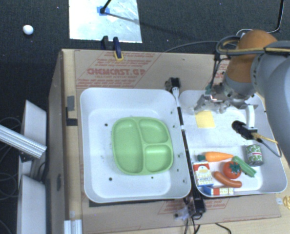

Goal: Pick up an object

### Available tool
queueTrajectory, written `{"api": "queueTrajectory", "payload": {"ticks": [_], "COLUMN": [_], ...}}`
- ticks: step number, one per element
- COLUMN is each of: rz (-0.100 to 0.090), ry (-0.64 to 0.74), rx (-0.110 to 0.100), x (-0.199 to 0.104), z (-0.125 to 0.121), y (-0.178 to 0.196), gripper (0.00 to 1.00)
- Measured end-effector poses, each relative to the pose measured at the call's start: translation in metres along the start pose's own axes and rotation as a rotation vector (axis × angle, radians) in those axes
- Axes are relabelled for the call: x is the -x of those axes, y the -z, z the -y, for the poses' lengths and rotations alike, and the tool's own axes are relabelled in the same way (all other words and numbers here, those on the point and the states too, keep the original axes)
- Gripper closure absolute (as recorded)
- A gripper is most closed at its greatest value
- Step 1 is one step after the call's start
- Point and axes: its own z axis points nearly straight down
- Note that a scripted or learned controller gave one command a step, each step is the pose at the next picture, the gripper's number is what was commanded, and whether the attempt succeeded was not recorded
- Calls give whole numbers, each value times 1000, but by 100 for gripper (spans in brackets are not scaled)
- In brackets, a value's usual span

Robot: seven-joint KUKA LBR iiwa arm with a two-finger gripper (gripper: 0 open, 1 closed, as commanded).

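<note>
Hovering at the far end of the right bin (277,179), the gripper (214,100) sat just above and beside the yellow square (205,119), which lay flat, slightly nearer the camera; finger state was indiscernible.

Tray (141,146) in left bin (93,130); toys (226,167) in right.

Brown bench (120,67), left white bin (93,106), right white bin (274,177), side by side
</note>
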Motion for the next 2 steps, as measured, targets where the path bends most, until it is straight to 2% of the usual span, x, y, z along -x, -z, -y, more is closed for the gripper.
{"api": "queueTrajectory", "payload": {"ticks": [1, 2], "rz": [-1, 0], "ry": [3, 0], "rx": [-1, 0], "x": [-21, 5], "z": [0, 0], "y": [-1, 0], "gripper": [0, 0]}}
